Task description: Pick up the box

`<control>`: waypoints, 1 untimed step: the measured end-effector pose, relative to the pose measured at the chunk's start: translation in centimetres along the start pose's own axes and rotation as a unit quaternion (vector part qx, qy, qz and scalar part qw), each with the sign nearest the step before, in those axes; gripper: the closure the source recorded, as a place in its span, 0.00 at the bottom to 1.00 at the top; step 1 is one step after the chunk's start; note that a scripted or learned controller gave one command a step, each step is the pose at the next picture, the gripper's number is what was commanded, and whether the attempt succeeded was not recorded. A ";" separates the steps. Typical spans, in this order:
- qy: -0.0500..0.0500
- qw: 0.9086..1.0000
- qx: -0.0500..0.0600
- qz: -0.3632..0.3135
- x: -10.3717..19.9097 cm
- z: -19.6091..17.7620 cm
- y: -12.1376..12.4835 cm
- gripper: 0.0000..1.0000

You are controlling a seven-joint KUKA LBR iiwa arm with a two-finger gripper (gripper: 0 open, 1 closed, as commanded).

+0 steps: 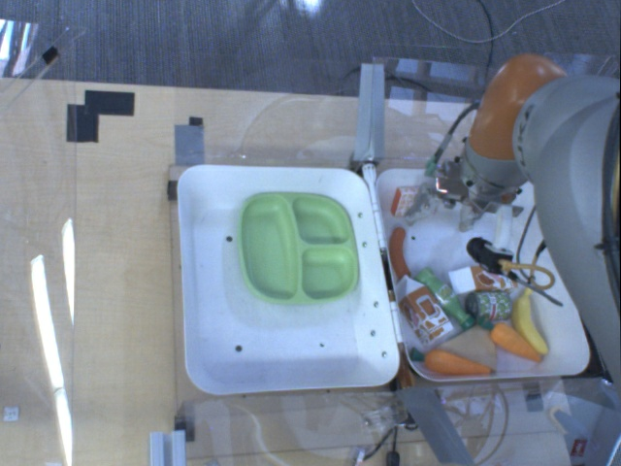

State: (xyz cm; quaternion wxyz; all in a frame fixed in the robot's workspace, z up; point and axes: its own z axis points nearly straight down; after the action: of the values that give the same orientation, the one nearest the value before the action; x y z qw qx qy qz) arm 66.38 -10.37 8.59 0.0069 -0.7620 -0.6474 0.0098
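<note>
- Grey arm (572,153) with orange band, reaching in from the view's right and ending in the claw (449,186), low over the far end of the right bin (579,357).
- Left bin (209,357), well away from the claw toward the view's left, with a green divided plate (296,246) inside; no part in this task, by the look of it.
- Larger brown-and-orange box (427,316), well apart from the claw on the near side, lying among the clutter; looks untouched.
- Banana (529,323), two carrots (458,363) and a green can (492,305), all nearer the camera than the claw, close around that larger box.
- Sausage (398,252), on the near side of the claw and a little toward the view's left, along the bin wall.
- Small orange-and-white box (404,202), just beside the claw on the view's left, resting in the far corner of the right bin; probably the one aimed at, being closest.
- Claw state: cannot tell apart or together from this angle; nothing seen gripped.
- Progress, as a judgement: approach about made, claw down near the small box but beside it, not around it; no box raised off the bin floor.
- Left to do: line up over the chosen box, close on it, lift it clear.
- Risk: tight corner, bin wall close on the small box's far side.
</note>
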 end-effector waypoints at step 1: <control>0.003 1.000 -0.008 -0.003 0.5 -1.4 0.3 1.00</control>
State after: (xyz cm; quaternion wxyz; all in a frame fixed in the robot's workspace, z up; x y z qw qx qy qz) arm 66.83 -9.95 9.94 0.0031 -0.7599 -0.6501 0.0027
